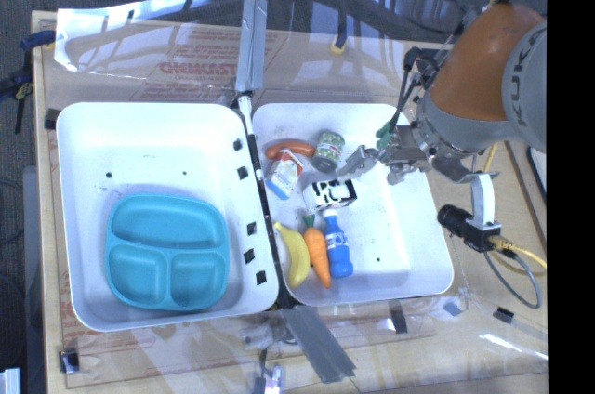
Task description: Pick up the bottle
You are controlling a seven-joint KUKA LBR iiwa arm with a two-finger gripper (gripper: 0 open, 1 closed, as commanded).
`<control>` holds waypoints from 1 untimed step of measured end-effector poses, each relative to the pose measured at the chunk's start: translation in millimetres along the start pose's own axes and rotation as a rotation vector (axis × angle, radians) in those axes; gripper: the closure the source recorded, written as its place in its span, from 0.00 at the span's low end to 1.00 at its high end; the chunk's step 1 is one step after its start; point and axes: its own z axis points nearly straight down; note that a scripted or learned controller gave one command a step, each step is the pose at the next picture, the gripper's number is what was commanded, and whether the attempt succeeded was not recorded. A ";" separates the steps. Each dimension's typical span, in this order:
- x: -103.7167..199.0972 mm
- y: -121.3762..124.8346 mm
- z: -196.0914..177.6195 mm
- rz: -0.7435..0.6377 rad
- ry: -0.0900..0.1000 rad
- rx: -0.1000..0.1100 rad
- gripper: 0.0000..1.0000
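From above, two white bins are sitting side by side on the surface [139, 58]. The left bin [84, 132] is holding a blue tray [167, 253] with three sections. The right bin [409, 243] is holding the small things.

The bottle [337, 248] is lying in the near part of the right bin. It is blue with a white cap, and the cap is pointing to the far side. An orange carrot [318, 255] is lying just beside it on the left, touching it. A yellow banana [296, 255] is lying left of the carrot, by the bin's left wall.

Farther back, a small green can [328, 150] is sitting near a red sausage [290, 148] and a white and red packet [284, 176].

The grey and orange arm [483, 76] is reaching in from the right. Its hand [333, 191] is hanging just past the bottle's cap, over the middle of the right bin. I cannot tell if the hand is open or closed. Nothing is showing between its fingers.
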 end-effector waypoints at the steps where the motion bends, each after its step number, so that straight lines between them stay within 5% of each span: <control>1: 14.3 -6.7 158.6 0.094 0.000 -0.003 0.00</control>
